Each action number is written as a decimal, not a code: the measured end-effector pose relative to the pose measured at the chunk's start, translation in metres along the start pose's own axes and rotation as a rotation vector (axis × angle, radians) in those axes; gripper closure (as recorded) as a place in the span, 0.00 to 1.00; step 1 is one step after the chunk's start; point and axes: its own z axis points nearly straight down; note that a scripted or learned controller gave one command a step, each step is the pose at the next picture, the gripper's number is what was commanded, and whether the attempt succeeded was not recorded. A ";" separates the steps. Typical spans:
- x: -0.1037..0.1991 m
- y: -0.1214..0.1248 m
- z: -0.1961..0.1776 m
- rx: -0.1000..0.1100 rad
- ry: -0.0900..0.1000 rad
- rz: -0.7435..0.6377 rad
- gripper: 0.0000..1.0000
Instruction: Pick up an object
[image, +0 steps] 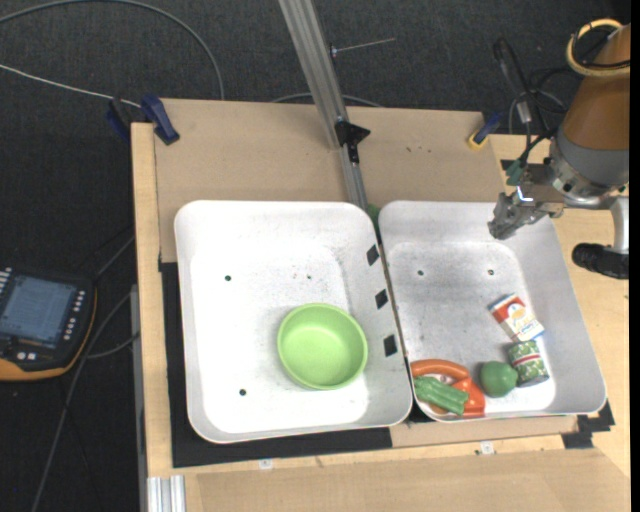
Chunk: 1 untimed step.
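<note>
The right bin (450, 290) holds a small red and white carton (516, 317), a dark green can (529, 362), a round green fruit (497, 378) and an orange and green vegetable toy (445, 388), all crowded at its near right corner. My gripper (507, 218) hangs over the far right rim of that bin, well above and behind those objects. Nothing shows between its fingers. The orange band of the arm (598, 110) rises at the right edge.
A green bowl (321, 345) sits in the left bin (250, 260), toward its near right. A metal pole (322, 80) slants down to the gap between the bins. A handheld pendant (40, 320) lies on the floor at left.
</note>
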 end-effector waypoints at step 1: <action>0.053 -0.010 0.005 0.001 0.001 -0.004 1.00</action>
